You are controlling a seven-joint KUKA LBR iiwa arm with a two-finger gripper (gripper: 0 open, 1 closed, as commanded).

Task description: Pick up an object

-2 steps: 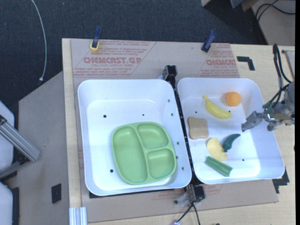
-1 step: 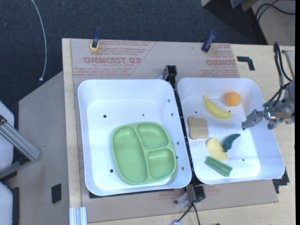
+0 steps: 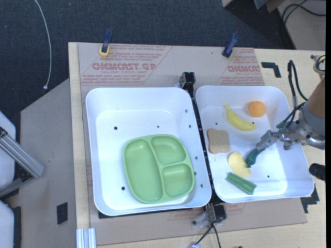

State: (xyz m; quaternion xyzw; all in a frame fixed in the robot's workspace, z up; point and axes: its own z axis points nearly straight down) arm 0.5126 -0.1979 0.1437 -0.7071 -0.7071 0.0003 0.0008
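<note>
From the camera above the bench, the arm comes in from the right, over the far side of the right bin. Its gripper reaches down and to the left, ending in teal tips just at the right edge of a pale yellow lump, maybe a lemon or a small potato. The tips look close together, with nothing plainly between them, so I would call the jaws closed or nearly so, and gripping nothing that I can make out. Whether they touch the lump I cannot tell.

That lump is the nearest thing to the jaws, just to their left. If it is the target, the jaws would need to part and come over it rather than beside it, I would judge. It is rounded, so its axis matters little.

The other things lie around it in the same bin. A green block lies just below the lump, its long axis running down to the right. A tan slice, like bread, sits up and to the left, near the bin's left wall. A banana lies further up, slanting down to the right, and an orange sits just beside its upper end.

The left bin carries a green divided tray, well apart from the jaws.
</note>
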